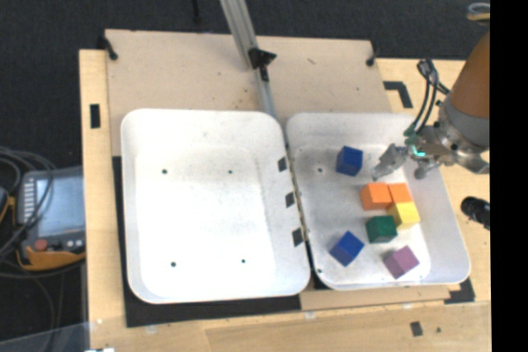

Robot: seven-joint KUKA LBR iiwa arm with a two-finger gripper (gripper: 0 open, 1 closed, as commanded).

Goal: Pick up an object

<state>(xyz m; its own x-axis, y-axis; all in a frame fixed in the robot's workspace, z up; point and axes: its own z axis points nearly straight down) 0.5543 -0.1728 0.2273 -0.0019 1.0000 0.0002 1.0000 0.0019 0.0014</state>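
gripper (404,161) open, empty, above right bin (318,136); drop straight onto orange cube (377,195), avoid yellow cube (406,213) nbr, then close.

Grey arm (472,107) with orange band in from the right, tool (404,165) low, fingers spread apart.

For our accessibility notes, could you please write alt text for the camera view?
A grey arm's gripper hovers over the right bin, above a cluster of blocks: two blue, orange, yellow, green and purple. The left bin sits beside it.
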